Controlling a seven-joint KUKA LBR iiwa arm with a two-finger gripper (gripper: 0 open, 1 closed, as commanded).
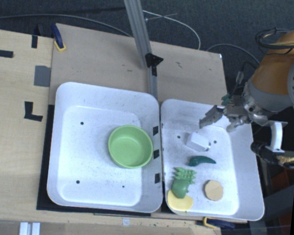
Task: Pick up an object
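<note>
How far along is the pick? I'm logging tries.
Nothing looks picked yet: the pincer is open above the right bin's far edge, holding nothing. The white block, dark green piece and tan disc lie there. Descent and grasp remain.

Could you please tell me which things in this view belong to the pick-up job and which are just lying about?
Belonging to the job:
- two-finger gripper, open
- right white bin
- small white block
- dark green curved piece
- light green ridged toy
- round tan disc
- yellow flat piece
- light green plastic bowl in the left white bin

Lying about:
- blue-and-yellow clamp
- grey metal pole
</note>
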